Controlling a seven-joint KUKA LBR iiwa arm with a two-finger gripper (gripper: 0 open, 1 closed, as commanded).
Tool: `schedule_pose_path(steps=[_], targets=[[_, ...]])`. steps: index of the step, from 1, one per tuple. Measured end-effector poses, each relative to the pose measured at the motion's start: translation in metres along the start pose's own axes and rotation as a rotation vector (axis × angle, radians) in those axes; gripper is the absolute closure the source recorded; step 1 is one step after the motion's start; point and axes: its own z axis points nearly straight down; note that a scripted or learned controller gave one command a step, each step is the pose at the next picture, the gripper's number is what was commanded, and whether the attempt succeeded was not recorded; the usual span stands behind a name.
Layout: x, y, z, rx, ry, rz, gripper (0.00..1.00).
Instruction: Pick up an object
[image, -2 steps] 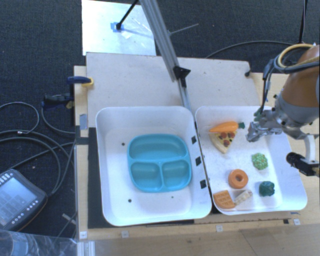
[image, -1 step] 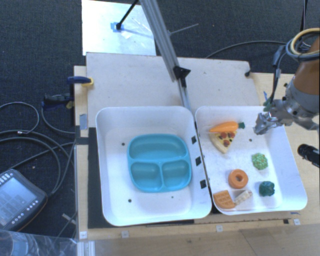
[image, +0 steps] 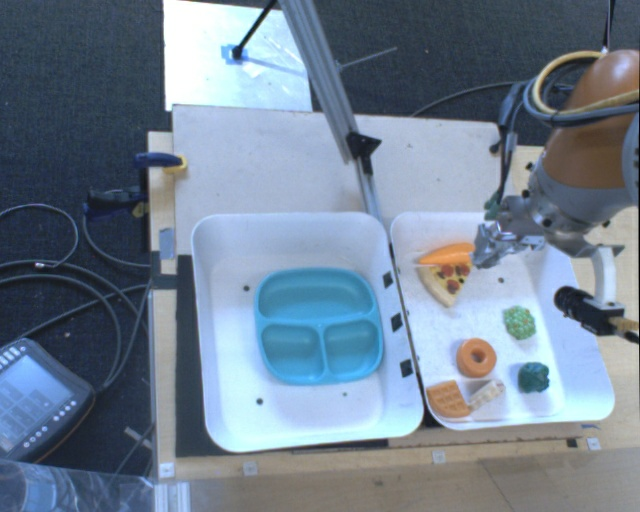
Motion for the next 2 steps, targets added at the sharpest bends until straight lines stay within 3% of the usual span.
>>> schedule_pose_path(steps=[2], targets=[[0.117,0.006,0.017,0.003,0.001,-0.001,1.0]])
